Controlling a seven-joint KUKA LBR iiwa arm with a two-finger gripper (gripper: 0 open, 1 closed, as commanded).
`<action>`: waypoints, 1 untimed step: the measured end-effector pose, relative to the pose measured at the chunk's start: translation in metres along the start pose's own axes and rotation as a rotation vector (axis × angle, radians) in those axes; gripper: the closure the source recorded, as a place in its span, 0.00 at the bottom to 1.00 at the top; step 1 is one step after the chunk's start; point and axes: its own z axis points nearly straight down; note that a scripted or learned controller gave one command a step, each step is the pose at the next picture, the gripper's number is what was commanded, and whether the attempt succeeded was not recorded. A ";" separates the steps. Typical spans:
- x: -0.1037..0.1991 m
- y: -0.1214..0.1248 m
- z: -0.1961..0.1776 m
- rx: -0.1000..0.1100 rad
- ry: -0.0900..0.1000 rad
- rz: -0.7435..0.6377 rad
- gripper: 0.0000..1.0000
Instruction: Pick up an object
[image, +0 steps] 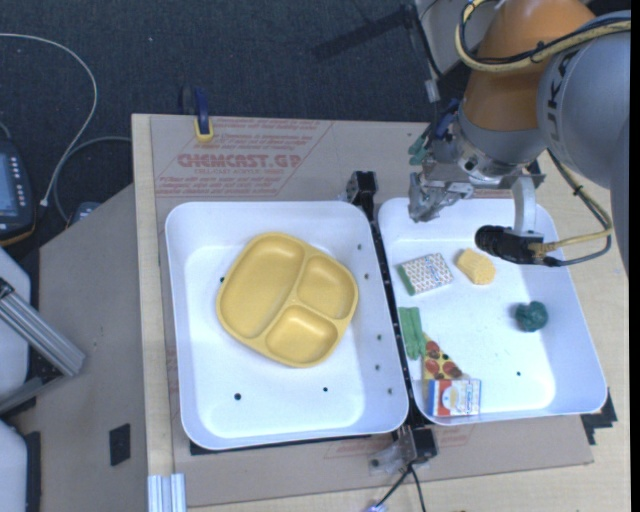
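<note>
So gripper (432, 205) hangs at the right bin's (570, 385) far-left corner with fingers looking parted around nothing; nearest pick is the speckled card (425, 272) just below it, so I'd centre over it, then descend straight

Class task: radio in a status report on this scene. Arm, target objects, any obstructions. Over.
End effector over right bin's far-left corner, nothing seen held. Patterned card, yellow block, green ball lying loose there. Nothing on top of them.
</note>
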 end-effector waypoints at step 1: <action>0.051 0.011 0.014 -0.002 0.000 0.000 1.00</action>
